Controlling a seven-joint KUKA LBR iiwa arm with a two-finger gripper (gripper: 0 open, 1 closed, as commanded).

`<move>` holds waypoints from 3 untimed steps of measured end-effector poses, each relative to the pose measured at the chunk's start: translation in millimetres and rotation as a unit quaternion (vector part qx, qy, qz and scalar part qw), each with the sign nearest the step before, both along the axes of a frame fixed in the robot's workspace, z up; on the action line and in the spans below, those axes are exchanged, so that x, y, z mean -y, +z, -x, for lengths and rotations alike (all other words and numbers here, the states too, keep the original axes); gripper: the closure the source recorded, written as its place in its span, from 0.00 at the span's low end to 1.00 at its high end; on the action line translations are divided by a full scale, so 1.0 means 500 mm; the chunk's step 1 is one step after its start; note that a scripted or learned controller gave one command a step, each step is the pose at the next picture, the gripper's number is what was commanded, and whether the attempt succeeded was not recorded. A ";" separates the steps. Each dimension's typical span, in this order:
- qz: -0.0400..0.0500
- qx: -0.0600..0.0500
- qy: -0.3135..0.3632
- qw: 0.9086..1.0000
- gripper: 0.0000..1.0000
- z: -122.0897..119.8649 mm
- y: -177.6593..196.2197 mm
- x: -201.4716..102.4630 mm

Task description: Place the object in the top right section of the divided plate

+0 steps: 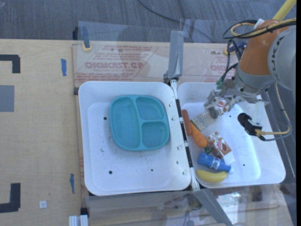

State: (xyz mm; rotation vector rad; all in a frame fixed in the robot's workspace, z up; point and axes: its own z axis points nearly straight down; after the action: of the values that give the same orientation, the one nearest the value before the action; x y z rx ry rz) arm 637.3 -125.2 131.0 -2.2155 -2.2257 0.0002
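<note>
A: Pale wooden bench (pixel 37 126), 2 white bins side by side. What's in the left bin (pixel 94 173)?

B: Just the teal divided plate (pixel 124 126), lying flat near the middle, 3 sections, all bare. The top right section (pixel 148 109) is the smaller well nearest the wall shared with the other bin, so I'd judge it a short carry across.

A: And the right bin (pixel 263 159)?

B: The loose things sit along its left side, presumably as a pick pile: a carrot (pixel 194 130) by the dividing wall, a patterned packet (pixel 202 121) just beside it, then a snack packet (pixel 219 145), a blue bottle (pixel 212 162) and a banana (pixel 211 175) toward the near edge.

A: Where's the gripper (pixel 217 102)?

B: Low over the far part of that bin, the arm (pixel 273 55) coming in from the right. A small red-and-white thing (pixel 223 106) sits right at its tip, probably the object meant.

A: Is it gripped?

B: Can't tell, and I can't tell whether the gripper is spread or closed. Nothing has reached the plate, so the task looks barely begun
</note>
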 end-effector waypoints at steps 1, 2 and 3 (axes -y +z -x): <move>0.001 0.002 0.063 0.998 1.00 0.013 0.110 -0.119; 0.000 0.000 0.101 0.995 1.00 0.069 0.108 -0.245; 0.000 0.001 0.012 1.000 1.00 0.072 0.108 -0.357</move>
State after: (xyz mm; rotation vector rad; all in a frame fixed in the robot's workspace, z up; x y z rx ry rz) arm 601.5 53.1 184.9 -2.1894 -2.2540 -0.0013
